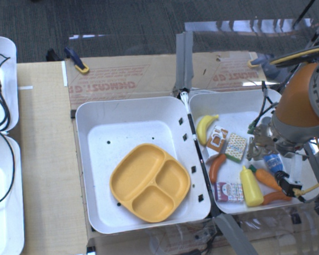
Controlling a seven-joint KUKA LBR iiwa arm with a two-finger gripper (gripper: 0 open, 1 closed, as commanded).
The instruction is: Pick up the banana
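banana (205,127) lies at the upper left of the right bin (223,100), curved, with a small orange-and-white carton (217,140) just beside it at 5 o'clock. in the left bin (90,157) sits a yellow divided plate (149,181). going right: a red sausage (216,166), a checkered packet (236,146), a yellow bottle (251,186), a carrot (269,179). the hand (258,144) hangs at the banana's 4 o'clock, well apart; whether it is wide or narrow, cannot tell.
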